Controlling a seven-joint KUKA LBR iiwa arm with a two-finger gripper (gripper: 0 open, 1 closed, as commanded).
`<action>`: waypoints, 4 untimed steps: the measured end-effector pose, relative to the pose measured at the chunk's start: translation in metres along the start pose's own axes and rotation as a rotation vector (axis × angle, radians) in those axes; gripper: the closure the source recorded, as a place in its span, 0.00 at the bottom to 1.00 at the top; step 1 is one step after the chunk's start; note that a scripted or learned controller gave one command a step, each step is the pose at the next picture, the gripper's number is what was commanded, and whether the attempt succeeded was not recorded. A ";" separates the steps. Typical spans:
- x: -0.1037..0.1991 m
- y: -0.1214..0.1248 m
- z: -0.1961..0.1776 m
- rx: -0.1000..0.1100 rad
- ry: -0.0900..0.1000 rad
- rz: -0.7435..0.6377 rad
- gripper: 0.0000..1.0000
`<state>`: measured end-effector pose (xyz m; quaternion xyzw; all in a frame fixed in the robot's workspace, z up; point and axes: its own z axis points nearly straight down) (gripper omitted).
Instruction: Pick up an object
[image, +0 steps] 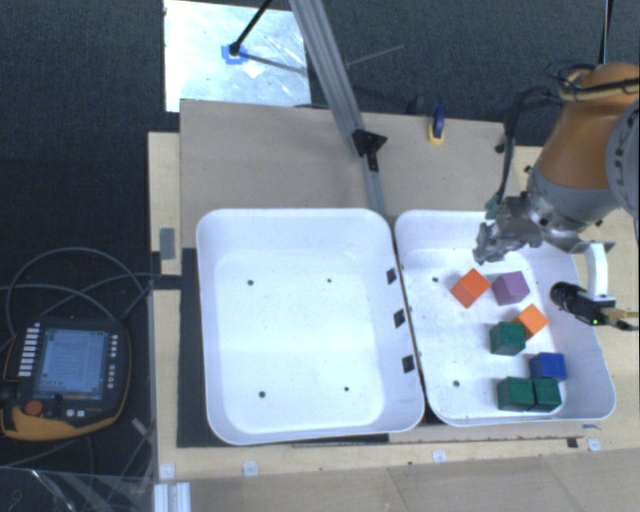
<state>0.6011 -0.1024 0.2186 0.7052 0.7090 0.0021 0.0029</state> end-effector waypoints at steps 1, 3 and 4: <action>0.051 0.010 0.004 0.004 0.003 -0.005 1.00; 0.149 0.052 -0.002 0.003 0.003 -0.004 1.00; 0.203 0.074 -0.005 0.003 0.004 -0.005 1.00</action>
